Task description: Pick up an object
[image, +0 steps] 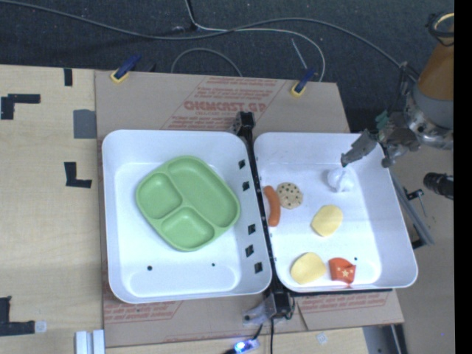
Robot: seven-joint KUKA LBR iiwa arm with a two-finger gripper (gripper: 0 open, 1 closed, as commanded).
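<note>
A: What's in the 2 bins?

B: The left bin [118, 220] holds a green divided plate [187, 202]. The right bin [383, 220] holds a sausage [273, 205] lying lengthwise along its left wall, a cookie [289, 195] touching it, 2 yellow pieces [327, 220] [308, 268], a red piece [342, 270] and a small white object [339, 179].

A: And the gripper [352, 155]?

B: Over the right bin's far right part, just above the white object. I cannot tell whether its fingers are spread, and nothing shows between them.
</note>
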